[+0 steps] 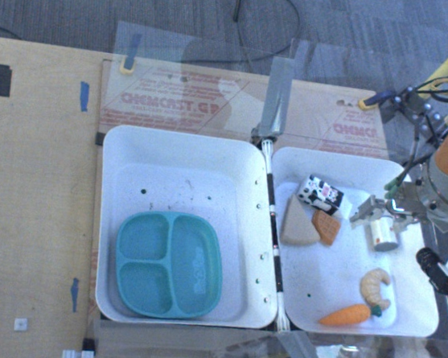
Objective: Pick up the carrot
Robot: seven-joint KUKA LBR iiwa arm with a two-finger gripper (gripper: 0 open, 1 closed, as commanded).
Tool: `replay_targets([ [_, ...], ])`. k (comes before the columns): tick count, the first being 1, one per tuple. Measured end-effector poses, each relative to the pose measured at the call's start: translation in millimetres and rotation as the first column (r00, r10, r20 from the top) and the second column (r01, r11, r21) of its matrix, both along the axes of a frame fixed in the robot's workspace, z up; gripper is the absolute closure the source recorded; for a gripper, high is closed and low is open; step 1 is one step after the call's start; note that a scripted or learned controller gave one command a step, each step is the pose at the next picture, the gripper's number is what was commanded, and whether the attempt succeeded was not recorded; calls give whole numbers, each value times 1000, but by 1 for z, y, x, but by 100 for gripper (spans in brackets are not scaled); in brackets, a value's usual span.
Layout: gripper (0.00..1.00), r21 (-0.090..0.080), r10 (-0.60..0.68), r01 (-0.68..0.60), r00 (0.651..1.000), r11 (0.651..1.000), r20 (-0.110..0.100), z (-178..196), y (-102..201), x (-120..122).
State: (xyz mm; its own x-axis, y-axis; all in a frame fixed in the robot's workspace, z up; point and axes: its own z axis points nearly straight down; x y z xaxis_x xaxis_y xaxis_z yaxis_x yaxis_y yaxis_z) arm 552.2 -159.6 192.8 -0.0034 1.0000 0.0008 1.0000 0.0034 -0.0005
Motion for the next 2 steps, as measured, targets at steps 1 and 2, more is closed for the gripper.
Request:
replay_targets([
  [1,0,-9,299,-298,954,954,16,-90,41,47],
  [2,0,-15,528,-528,849,849,22,-92,11,19],
])
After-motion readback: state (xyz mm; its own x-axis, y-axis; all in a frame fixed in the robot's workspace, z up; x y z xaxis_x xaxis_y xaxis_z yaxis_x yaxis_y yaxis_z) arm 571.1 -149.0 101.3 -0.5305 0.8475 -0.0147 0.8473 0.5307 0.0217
